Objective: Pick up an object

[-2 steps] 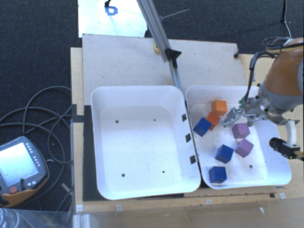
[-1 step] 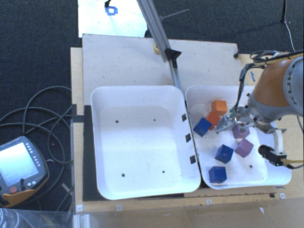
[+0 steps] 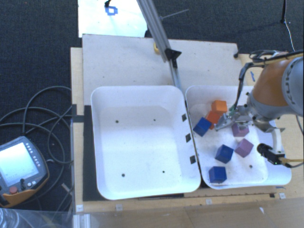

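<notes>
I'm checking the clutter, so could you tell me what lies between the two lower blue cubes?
In the camera view, bare bin floor separates the upper cube from the lower cube.

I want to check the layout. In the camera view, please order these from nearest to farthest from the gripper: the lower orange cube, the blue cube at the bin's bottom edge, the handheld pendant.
From the gripper:
1. Lower orange cube, just left.
2. Bottom blue cube, below, right bin.
3. Pendant, far left, on the floor.

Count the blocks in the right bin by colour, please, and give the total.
Blue blocks: 3
Orange blocks: 2
Purple blocks: 2
Total: 7, all in the right bin; the gripper partly covers one purple block.
</notes>
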Controlling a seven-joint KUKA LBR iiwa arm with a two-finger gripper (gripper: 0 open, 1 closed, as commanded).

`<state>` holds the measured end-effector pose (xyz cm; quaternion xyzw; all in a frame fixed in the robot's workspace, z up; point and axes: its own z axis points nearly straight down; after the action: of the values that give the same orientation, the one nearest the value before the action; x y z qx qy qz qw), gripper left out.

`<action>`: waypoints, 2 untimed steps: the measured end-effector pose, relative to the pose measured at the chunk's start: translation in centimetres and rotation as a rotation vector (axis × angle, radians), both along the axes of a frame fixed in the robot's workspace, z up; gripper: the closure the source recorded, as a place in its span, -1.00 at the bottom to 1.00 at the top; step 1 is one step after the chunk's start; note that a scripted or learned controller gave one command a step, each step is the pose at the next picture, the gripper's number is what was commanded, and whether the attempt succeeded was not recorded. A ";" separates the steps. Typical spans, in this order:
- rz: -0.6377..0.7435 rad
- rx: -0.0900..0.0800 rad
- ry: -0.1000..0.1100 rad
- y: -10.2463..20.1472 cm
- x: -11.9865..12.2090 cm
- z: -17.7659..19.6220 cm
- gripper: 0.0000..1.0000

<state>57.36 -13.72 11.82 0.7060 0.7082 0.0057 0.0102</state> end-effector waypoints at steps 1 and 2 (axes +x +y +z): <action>0.002 -0.002 -0.004 -0.1 0.1 1.0 1.00; 0.001 0.005 0.016 -0.1 0.7 5.4 1.00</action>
<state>58.07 -13.83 17.25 0.7055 0.7087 0.0017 0.0028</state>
